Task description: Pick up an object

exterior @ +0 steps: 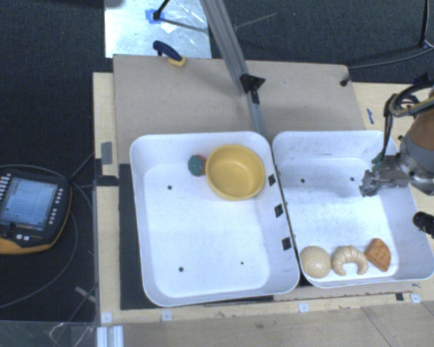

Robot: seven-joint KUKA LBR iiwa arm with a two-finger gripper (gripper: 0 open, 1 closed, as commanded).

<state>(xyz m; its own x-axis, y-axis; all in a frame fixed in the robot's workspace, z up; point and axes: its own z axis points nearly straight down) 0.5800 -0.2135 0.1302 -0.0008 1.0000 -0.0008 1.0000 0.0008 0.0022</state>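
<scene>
Right of frame, tool (370,184) hovers above right bin (333,150), grip state unclear. Best approach: descend squarely over croissant (351,259), lower right, clear of neighbouring bun (315,262).

You have two shallow white bins, left bin (159,280) and right bin (412,266), one yellow bowl (235,172), one small green ball (196,165), one round bread roll (315,262), one croissant (351,259), one orange-brown pastry wedge (378,254), one teach pendant (25,210).
</scene>
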